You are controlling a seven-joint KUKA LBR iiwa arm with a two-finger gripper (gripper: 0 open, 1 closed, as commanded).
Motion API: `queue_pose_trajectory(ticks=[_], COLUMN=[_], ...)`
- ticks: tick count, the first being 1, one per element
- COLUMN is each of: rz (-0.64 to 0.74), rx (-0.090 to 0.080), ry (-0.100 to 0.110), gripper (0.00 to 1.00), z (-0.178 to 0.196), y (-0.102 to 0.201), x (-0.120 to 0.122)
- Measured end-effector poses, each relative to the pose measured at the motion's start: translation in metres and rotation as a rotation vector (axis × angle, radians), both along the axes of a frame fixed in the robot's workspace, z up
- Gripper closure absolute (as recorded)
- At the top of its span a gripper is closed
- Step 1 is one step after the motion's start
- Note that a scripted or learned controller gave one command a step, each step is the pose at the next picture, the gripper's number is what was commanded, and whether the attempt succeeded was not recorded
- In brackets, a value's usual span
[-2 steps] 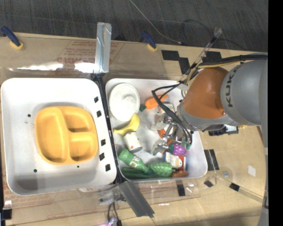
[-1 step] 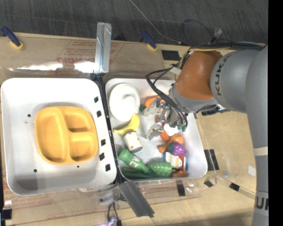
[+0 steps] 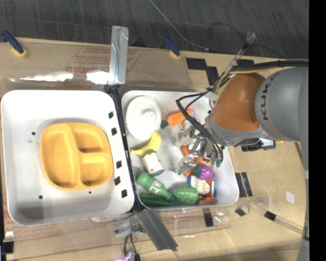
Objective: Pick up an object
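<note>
Where the grey arm with the orange band leans over the right white bin, it hides that bin's top right corner. Its metal gripper hangs low among the toys, and I cannot tell how it is set. Just below it sit a purple grape bunch and a small white bottle with a red label. A green bumpy toy lies against the bottom wall. The round white bowl sits in the top left corner. The left white bin has lots of room around its yellow plastic divided tray.
</note>
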State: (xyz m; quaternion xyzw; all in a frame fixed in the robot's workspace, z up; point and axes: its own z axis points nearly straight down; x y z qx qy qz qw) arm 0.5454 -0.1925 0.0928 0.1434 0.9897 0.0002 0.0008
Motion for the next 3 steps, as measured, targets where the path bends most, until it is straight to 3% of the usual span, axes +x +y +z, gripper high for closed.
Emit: queue_pose_trajectory(ticks=[3], rz=[0.0], rx=[0.0], ry=[0.0], gripper=[0.0], z=[0.0], y=[0.0002], x=[0.0])
